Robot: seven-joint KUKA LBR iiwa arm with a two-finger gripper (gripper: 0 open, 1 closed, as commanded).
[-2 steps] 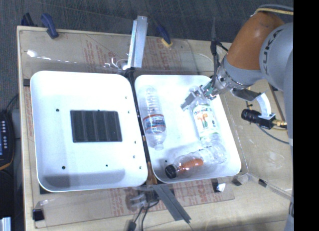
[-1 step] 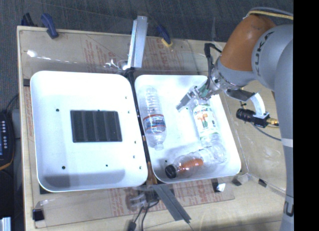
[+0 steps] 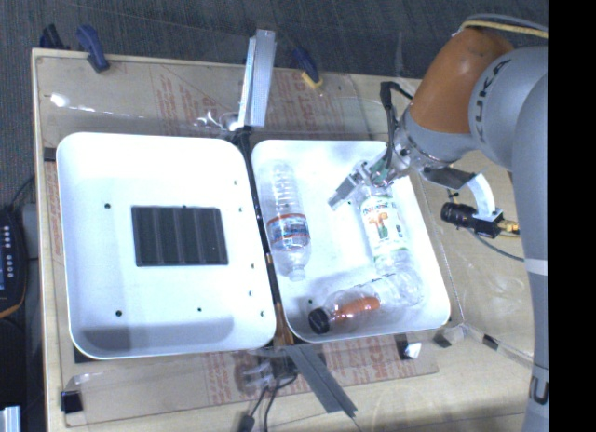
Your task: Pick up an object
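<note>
Three clear plastic bottles lie in the right bin point(image 3: 321, 155). One with a blue and red label point(image 3: 287, 222) lies along the bin's left side. Another with a white and orange label point(image 3: 384, 232) lies on the right side. The third bottle point(image 3: 352, 308), with a dark cap and orange contents, lies across the front. My gripper point(image 3: 352, 186) hangs low over the back middle of this bin, just up and left of the white-labelled bottle's cap end. No bottle is visibly held in it.
The left bin point(image 3: 93, 169) holds a dark ribbed rectangular panel point(image 3: 180, 235). A metal bar point(image 3: 255, 76) stands at the back between the bins. Blue clamps point(image 3: 92, 46) grip the bench's far edge. A black cable fitting point(image 3: 470, 216) sticks out beside the wrist.
</note>
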